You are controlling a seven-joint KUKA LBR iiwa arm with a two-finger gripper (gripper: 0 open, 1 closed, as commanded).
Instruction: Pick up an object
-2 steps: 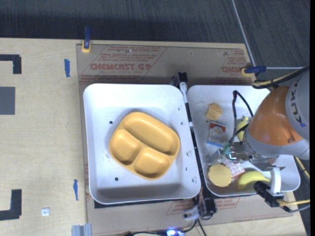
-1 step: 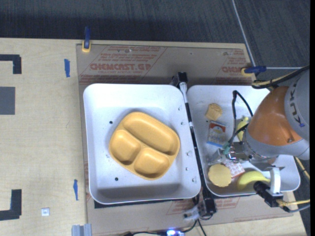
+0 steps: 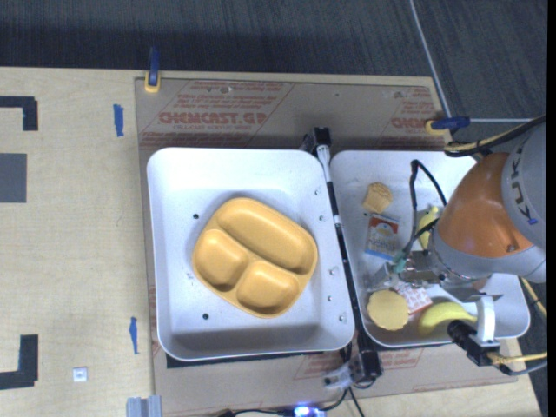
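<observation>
- Banana (image 3: 443, 316), yellow, smooth and curved, lies at the near edge of the right bin (image 3: 347, 233), touching a round tan cookie-shaped piece (image 3: 388, 310) on its left.
- Hand (image 3: 415, 272) sits low in that same bin, just above those two, amid metal linkage; cannot tell whether it is apart or together, wrist blocks the line of sight.
- Nothing visibly lifted. My read: pick not yet done, grasp and lift both left.
- Orange band (image 3: 482, 220), glossy and rounded, overhangs the middle of the right bin.
- Farther back: small red-and-white packet (image 3: 382, 233), flat; beyond it a tan blocky piece (image 3: 377, 197).
- Left bin (image 3: 165, 233), white, shallow, rounded corners, holds a yellow three-compartment tray (image 3: 253, 255), smooth moulded plastic, lying tilted.
- Tabletop (image 3: 69, 233) is pale wood; printed cardboard (image 3: 217, 115) lies under both bins.
</observation>
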